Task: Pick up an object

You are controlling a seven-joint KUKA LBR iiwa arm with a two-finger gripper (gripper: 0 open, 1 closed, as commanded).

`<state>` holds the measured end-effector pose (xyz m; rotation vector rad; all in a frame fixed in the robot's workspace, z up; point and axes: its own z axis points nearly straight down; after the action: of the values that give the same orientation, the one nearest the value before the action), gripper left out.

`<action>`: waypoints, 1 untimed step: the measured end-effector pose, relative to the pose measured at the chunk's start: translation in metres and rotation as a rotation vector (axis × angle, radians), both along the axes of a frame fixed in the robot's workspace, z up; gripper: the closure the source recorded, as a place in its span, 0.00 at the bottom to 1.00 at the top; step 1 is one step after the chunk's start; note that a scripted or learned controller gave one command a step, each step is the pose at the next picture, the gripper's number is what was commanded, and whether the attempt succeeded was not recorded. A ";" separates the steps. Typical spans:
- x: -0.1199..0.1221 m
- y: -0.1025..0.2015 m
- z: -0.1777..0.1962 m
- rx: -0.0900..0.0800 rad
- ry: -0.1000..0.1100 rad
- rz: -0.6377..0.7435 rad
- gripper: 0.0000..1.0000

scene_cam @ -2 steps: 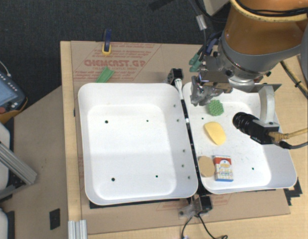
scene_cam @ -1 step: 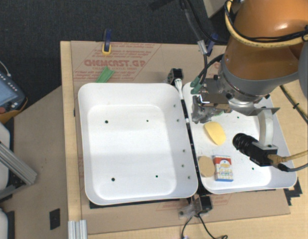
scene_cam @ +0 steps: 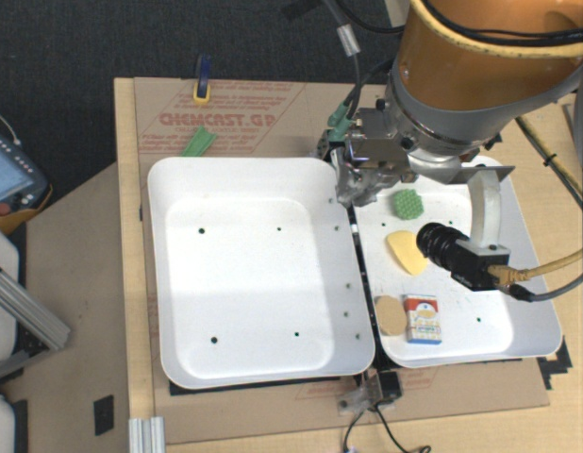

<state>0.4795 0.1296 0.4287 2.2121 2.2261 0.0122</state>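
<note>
Gripper at right bin's 10 o'clock corner, by divider w/ left bin; grip state unclear. In right bin: green obj at 11 o'clock, yellow piece center-left, tan disc + small box at 7 o'clock.

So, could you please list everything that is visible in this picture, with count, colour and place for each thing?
Bins: 2, white, side by side on the bench; left bin, right bin.
Bumpy ball: 1, green, upper part of the right bin.
Wedge-shaped piece: 1, pale yellow, middle of the right bin.
Round flat piece: 1, tan, near front edge of the right bin.
Small box: 1, red, white and blue, beside the tan piece.
Cardboard sheet: 1, brown with red print, under the bins.
Clamp: 1, blue and yellow, back edge of the cardboard.
Green strip: 1, on the cardboard behind the left bin.
Arm: 1, grey with orange band, from the right.
End effector: 1, metal, at the back of the divide between the bins.
</note>
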 end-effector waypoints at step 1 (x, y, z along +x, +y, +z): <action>-0.001 -0.055 -0.083 -0.006 0.018 -0.012 1.00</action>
<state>0.4785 0.0751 0.3459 2.2316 2.2182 -0.0139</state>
